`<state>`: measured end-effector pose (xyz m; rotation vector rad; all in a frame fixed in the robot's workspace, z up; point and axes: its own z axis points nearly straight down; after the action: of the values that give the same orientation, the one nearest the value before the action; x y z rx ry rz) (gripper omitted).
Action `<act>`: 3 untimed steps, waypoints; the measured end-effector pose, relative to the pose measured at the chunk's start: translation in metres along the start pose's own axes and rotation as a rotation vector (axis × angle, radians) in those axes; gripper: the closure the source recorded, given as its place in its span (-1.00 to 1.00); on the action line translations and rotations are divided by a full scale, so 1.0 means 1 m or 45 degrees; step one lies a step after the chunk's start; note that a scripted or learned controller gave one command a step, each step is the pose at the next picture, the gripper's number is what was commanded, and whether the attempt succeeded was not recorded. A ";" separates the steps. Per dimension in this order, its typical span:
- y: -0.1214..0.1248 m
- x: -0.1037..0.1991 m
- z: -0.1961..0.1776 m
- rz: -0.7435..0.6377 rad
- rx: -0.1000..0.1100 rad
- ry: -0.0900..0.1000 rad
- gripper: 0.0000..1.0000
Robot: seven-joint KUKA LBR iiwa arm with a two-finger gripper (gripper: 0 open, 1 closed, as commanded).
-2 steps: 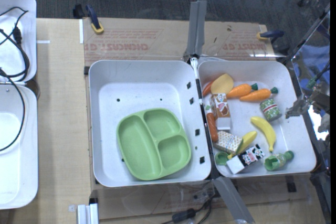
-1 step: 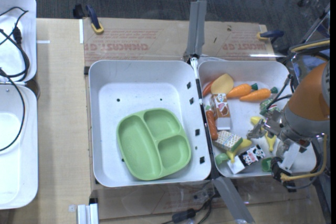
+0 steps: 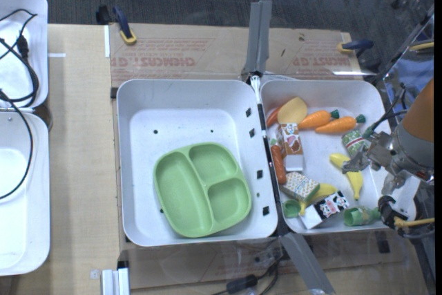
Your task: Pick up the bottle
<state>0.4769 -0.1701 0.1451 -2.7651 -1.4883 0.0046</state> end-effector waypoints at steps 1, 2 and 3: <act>0.031 -0.012 -0.121 0.041 0.000 -0.002 -1.00; -0.022 0.032 0.020 0.068 0.003 -0.001 -1.00; -0.039 0.070 -0.046 0.268 0.000 -0.001 -1.00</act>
<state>0.4831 -0.0900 0.1906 -2.9065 -1.1904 0.0060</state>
